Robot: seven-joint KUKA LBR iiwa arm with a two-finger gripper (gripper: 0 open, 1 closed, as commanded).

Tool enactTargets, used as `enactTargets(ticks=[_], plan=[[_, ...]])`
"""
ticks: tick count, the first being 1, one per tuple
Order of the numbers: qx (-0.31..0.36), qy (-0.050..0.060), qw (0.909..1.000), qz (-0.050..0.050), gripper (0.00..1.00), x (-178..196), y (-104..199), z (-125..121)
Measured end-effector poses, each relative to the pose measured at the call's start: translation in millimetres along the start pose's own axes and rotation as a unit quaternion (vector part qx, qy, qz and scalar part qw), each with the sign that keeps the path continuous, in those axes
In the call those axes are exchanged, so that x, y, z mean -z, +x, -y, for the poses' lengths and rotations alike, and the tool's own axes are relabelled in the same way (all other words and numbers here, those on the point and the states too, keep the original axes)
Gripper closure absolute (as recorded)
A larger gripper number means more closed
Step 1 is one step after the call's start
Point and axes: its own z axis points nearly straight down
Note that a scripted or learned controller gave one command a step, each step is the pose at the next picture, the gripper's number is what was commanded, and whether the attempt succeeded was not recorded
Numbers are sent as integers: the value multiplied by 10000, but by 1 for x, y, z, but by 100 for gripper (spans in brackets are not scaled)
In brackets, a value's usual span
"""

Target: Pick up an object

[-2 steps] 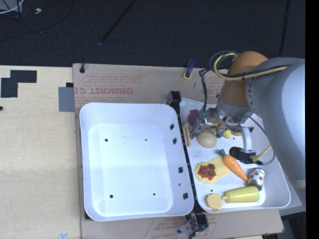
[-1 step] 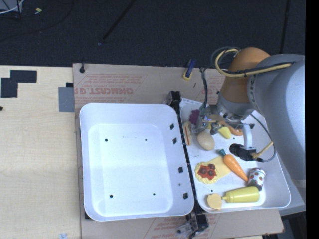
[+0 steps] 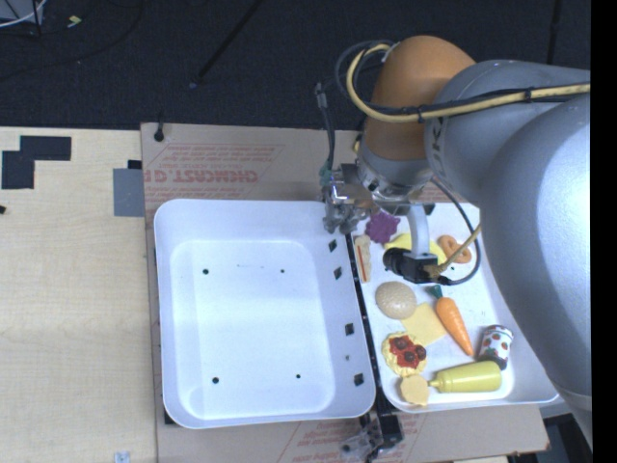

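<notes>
A grey arm with an orange band above the wrist reaches in from the right and ends in a metal claw [image 3: 339, 210]. The claw hangs over the far end of the strip where the two shallow white bins meet. From this angle I cannot tell whether the claw is spread or pressed together, and nothing can be seen pinched in it.

The left white bin [image 3: 166, 307] sits on a brown cardboard sheet with red printing [image 3: 241, 167], which lies on the pale wooden counter [image 3: 67, 307].

Every thing that could be picked lies in the right white bin [image 3: 487, 292]. Nearest the claw, a small purple toy piece [image 3: 383, 227] lies just to its right. A thin orange stick [image 3: 362, 257] lies along the bin's left wall just below the claw. Further right, a yellow toy piece [image 3: 445, 251] touches an orange ring [image 3: 463, 249].

Towards the middle, a beige oval toy like an egg or roll [image 3: 395, 299] lies beside a pale yellow flat slice [image 3: 424, 324]. An orange toy carrot with a green top [image 3: 453, 324] lies at a slant against that slice's right edge.

Nearer the front, a round yellow toy with red topping [image 3: 405, 352] lies above a small pale yellow round piece [image 3: 415, 390]. A yellow squeeze bottle [image 3: 469, 378] lies on its side beside that piece. A small can with red, white and dark markings [image 3: 496, 342] sits just above the bottle's right end.
</notes>
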Motion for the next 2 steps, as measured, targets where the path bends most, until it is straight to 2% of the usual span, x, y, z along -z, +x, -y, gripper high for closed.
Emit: enactTargets(ticks=[1, 2], plan=[[-25, -21, 10000, 6, 100, 123, 47, -1], [-37, 53, 10000, 23, 100, 100, 99, 0]])
